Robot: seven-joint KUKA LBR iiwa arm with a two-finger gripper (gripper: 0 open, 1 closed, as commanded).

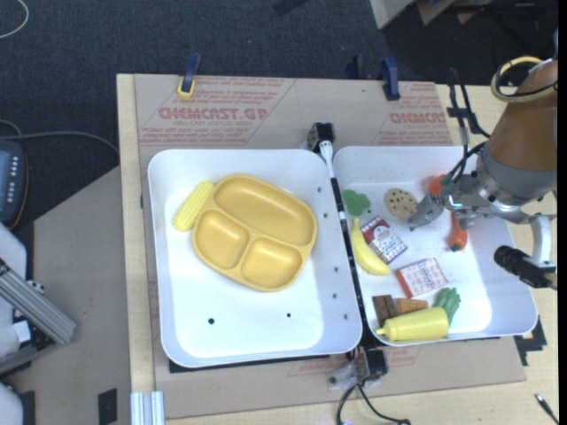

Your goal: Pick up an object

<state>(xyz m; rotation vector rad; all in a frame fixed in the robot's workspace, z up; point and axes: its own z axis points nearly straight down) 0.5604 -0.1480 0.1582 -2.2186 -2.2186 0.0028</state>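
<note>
My gripper [440, 212] hangs over the upper right part of the right bin [505, 312], open, with nothing visibly between its fingers. One grey finger [424, 215] points left toward a brown cookie [400, 203]. A red-orange carrot-like piece [457, 236] lies just below the gripper. Further left in the bin are a yellow banana [368, 253], a red-and-white packet [384, 237] and a green leafy piece [357, 203]. Lower down lie a red packet [423, 276], a brown bar [384, 307], a yellow bottle-like object [416, 326] and a green piece [448, 301].
The left bin [177, 317] holds a yellow divided plate [255, 231] and a corn cob [192, 205] at its upper left. The divider between the bins [341, 237] runs beside the banana. The arm's body [523, 140] covers the right bin's upper right corner.
</note>
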